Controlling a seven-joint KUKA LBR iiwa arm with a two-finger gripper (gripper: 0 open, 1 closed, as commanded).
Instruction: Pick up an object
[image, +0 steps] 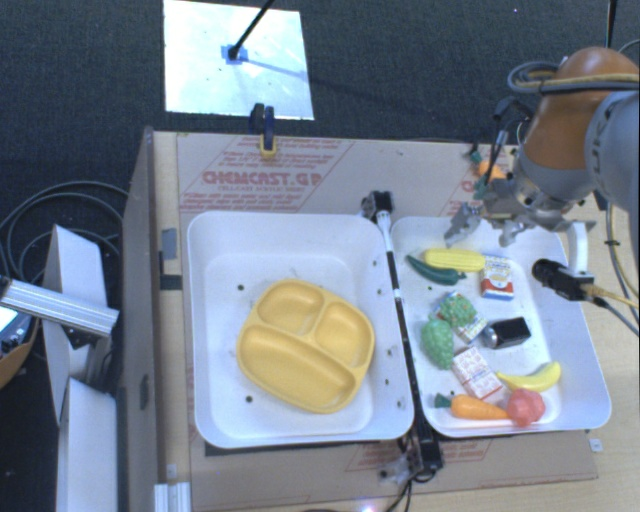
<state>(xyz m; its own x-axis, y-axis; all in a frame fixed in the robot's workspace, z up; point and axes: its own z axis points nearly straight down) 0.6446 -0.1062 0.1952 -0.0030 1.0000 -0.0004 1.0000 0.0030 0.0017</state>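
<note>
The gripper (484, 228) hangs spread and bare over the right bin (590, 385), its arm (580, 120) cut off.

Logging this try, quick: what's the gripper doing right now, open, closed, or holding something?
Gripper: open, fingers spread, holding nothing, above the far edge of the right bin near the corn.

The right white bin (590, 385) holds a scatter of small toy foods. A yellow corn cob (455, 261) lies flat near its far edge, with a dark green pepper (432, 273) touching it. A small red-and-white carton (497, 279) stands beside them. Mid-bin lie a green broccoli piece (437, 343), a black block (510, 332) and a patterned box (476, 373). Near the front edge lie a yellow banana (531, 378), an orange carrot (477, 407) and a pink ball (527, 406).
</note>
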